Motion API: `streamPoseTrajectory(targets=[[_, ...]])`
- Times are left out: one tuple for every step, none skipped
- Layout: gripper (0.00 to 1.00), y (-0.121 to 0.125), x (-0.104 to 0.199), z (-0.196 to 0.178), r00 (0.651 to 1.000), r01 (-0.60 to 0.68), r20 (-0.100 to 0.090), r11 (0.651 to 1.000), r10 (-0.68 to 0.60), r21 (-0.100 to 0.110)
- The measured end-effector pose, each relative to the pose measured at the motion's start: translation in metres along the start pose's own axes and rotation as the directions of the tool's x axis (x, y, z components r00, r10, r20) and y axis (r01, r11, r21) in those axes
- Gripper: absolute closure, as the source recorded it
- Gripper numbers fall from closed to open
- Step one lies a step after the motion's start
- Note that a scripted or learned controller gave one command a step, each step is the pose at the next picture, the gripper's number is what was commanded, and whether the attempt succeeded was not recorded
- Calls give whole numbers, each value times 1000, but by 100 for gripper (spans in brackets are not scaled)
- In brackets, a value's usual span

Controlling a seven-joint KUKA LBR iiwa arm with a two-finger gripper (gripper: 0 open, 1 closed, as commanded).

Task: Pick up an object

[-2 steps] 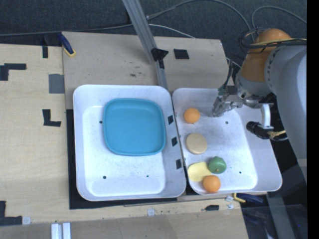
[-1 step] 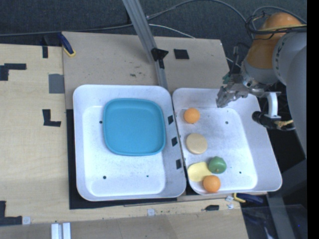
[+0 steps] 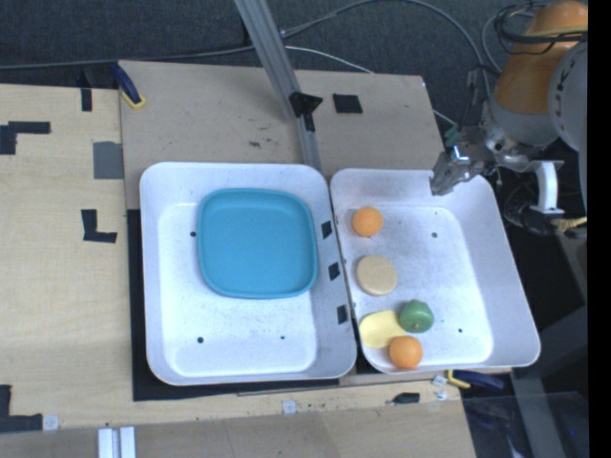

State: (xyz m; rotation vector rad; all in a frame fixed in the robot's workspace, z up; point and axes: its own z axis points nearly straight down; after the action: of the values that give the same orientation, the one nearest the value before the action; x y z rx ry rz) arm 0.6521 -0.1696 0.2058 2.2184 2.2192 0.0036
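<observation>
- Hand point(image 3: 447, 181): the dark two-finger hand of the grey arm point(image 3: 573, 79) with its orange band point(image 3: 535, 60) hangs over the far right corner of the right-hand shallow white bin point(image 3: 511, 284); whether it is released or clenched cannot be told from here, and nothing is seen between its tips.
- Small orange ball point(image 3: 367, 221): the nearest item to the hand, lying in the far left part of the right bin, well apart from the hand.
- Pale beige round disc point(image 3: 376, 275): lies just in front of the orange ball, along the bin's left wall.
- Yellow rounded piece point(image 3: 378, 329): lies in the near left corner of the right bin, touching the green round fruit point(image 3: 416, 315) on its right.
- Second orange ball point(image 3: 405, 352): rests against the near wall, just below the green fruit and beside the yellow piece.
- Left-hand shallow white bin point(image 3: 172, 342): stands beside the right bin, their walls meeting; it carries a light blue square plate with rounded corners point(image 3: 256, 242), lying flat toward the far side.
- Worktop point(image 3: 57, 256): pale wood with dark tape marks, bearing both bins; a grey metal post point(image 3: 277, 60) rises at a slant behind them.
</observation>
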Motion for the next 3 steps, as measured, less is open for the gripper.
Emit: streamPoseTrajectory(targets=[[100,1,0,-51,1000,0,0,1000,0,0],[100,-1,47,-56,1000,3,-2,1000,-3,4],[100,1,93,-57,1000,3,-2,1000,-3,4]])
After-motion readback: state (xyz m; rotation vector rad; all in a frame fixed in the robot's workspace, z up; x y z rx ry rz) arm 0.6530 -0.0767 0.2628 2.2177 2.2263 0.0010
